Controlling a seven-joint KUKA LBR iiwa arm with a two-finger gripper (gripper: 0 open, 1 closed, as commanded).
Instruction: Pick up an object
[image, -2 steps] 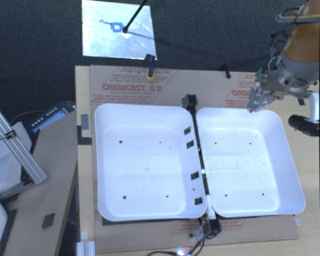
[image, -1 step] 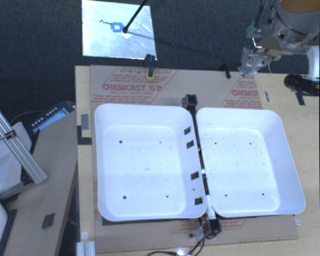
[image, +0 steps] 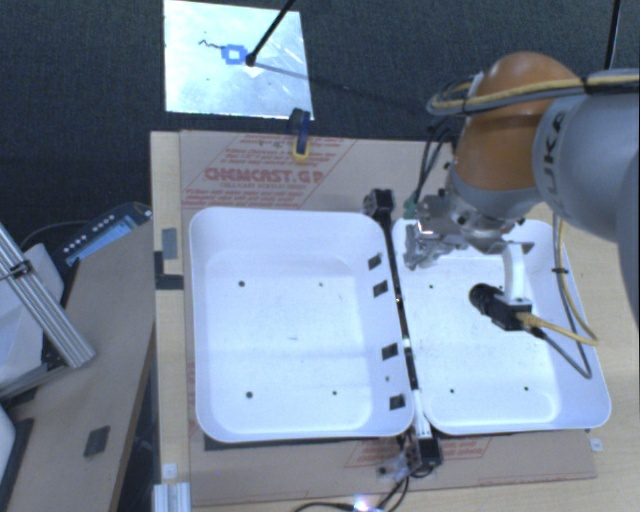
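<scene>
Claw (image: 425, 243) hangs low over the right bin (image: 480, 385), at its far-left corner, just beside the seam between the two bins. How wide the claw stands: cannot tell, the tip is blurred and seen from above. Nothing is visibly held.

Arm (image: 510, 120) comes in from the right side, with the orange band above the wrist and the wrist pitched down toward that corner.

Object: location cannot be told. The right bin floor is bare white with a few tiny dark specks, probably marks in the plastic and not loose items. The left bin (image: 290, 335) looks the same, white floor with scattered specks. If an object is there, it would have to be under the claw and wrist at that far-left corner, so its direction and long axis can't be judged.

Small black clips (image: 381, 290) run down the seam, touching both rims. Both bins sit on a brown board (image: 260, 172) on the surface, its far edge printed with red lettering.

Judgement: the grasp is at the descent or closing stage in the corner. The risk is clipping the bin wall or the seam clips, or closing on nothing.
</scene>
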